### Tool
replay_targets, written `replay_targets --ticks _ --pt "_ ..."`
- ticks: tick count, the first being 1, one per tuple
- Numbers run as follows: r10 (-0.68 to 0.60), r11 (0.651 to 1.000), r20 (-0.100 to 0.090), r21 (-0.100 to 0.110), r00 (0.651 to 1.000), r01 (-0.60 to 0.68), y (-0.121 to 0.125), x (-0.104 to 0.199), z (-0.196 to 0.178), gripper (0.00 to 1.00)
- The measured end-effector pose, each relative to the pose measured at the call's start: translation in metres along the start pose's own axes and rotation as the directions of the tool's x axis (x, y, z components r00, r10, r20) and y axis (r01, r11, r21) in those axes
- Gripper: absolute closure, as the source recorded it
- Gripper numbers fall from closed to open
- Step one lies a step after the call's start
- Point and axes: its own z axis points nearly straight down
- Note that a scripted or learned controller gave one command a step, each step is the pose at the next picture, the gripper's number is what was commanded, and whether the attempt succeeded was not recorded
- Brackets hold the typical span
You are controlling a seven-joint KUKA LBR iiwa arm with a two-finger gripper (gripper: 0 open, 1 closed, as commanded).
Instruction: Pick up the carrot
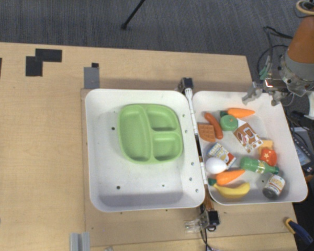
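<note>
Two orange carrots lie in the right bin (pixel 290 140). One carrot (pixel 240 112) rests near the bin's far edge, touching a green round piece (pixel 229 122). The other carrot (pixel 230 177) lies near the front, between a white egg (pixel 215 166) and a banana (pixel 232 190). My gripper (pixel 262 96) hangs over the bin's far right corner, open, with nothing between its fingers. It is just right of and above the far carrot, apart from it.
The right bin also holds a sausage (pixel 213 121), a brown bread slice (pixel 207 132), small boxes (pixel 247 135), a tomato (pixel 268 155), a green bottle (pixel 257 166) and a can (pixel 273 186). The left bin (pixel 99 140) holds a green divided plate (pixel 149 133).
</note>
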Motion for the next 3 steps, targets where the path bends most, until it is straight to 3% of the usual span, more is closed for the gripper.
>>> replay_targets --ticks 1,2,3 --pt "0.057 0.998 -0.001 0.007 0.998 -0.057 0.006 0.055 0.105 0.00" --pt "0.054 0.998 -0.003 0.021 0.999 -0.054 0.004 0.055 0.097 1.00" --pt "0.133 0.991 -0.001 -0.004 0.991 -0.133 0.002 0.123 -0.055 1.00"
